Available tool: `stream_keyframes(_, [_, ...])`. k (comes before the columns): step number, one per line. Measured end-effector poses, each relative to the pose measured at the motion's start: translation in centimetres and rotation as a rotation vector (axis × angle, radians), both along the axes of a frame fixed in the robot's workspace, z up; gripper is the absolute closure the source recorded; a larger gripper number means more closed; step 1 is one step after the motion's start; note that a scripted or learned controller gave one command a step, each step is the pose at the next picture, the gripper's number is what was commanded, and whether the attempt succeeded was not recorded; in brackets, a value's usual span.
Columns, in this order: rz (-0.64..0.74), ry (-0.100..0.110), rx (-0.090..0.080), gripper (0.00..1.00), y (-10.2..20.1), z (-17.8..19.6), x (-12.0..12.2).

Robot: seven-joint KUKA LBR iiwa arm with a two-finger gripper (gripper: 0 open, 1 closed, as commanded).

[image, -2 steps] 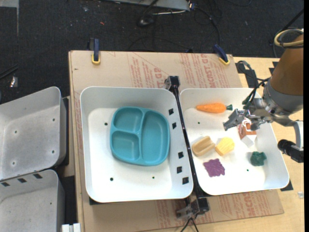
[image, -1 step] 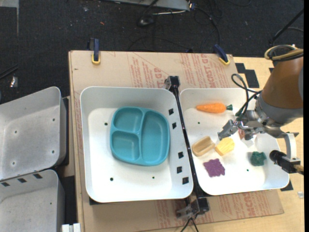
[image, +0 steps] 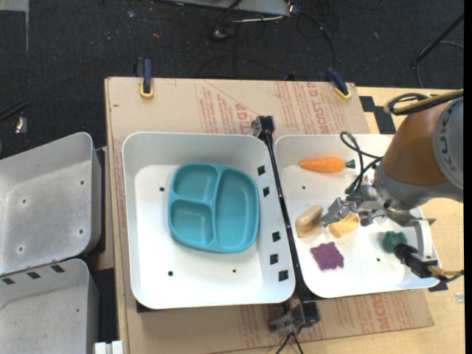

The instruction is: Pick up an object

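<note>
My gripper point(image: 341, 214) hangs low over the middle of the right bin point(image: 369, 282). A small yellow-tan chunk point(image: 344, 228) lies right under its tip, touching or nearly touching it; whether it is gripped cannot be made out. A tan oval piece point(image: 308, 220) rests just left of the gripper. An orange carrot point(image: 322, 165) lies toward the bin's far side. A purple lumpy piece point(image: 327, 256) sits nearer the front. A small dark green thing point(image: 391, 239) is to the right, below the arm.
The left bin point(image: 147, 271) holds a teal divided plate point(image: 214, 206). A black divider point(image: 279, 212) runs between the two bins. The grey arm with its orange band point(image: 420, 150) covers the right bin's far right part. Two white trays point(image: 44, 198) lie off the bench at left.
</note>
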State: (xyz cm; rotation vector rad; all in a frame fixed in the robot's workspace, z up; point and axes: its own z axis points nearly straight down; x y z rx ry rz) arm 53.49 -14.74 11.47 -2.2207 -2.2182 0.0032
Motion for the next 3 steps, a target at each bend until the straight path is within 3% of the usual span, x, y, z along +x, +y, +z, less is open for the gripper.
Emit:
stream_keyframes(1, [0.0,-0.004,0.0,0.0,0.0,-2.1,0.1])
stream_keyframes(2, [-0.001,-0.01,0.001,1.0,0.1,-0.8,0.3])
stream_keyframes(3, [0.004,-0.006,-0.001,1.0,1.0,3.9,0.3])
